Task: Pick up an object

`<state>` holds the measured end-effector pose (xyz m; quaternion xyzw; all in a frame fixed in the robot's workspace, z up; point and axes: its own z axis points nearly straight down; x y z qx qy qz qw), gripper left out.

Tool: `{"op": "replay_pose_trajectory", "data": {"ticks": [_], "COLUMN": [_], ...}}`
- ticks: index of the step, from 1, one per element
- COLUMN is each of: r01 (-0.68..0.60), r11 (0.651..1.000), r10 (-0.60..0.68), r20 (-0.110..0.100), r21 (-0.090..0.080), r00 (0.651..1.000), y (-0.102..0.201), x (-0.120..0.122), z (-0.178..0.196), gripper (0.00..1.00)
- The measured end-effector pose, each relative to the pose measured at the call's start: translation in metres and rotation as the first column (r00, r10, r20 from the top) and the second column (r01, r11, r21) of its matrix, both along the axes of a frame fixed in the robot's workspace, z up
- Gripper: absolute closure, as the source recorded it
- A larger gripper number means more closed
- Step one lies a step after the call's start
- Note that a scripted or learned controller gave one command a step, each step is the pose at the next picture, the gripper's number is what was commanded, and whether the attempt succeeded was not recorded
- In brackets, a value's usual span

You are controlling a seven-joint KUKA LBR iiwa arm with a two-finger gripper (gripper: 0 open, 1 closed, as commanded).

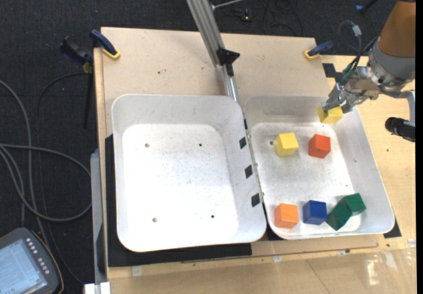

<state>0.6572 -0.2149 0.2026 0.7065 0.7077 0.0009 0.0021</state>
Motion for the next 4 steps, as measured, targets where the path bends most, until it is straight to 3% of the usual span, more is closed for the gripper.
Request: {"op": "replay_pose_trajectory", "data": {"ticks": [3, 4], "r01": [-0.007, -0.007], "r11": [1.0, 1.0], "r10": [0.007, 0.007], "r20": [-0.005, -0.008], "r21": [0.003, 0.004], "r00": [1.0, 1.0], "y": [0.162, 0.215], "x": [-0.016, -0.032], "z": [0.018, 0.013], "gripper": [1.0, 1.0]}}
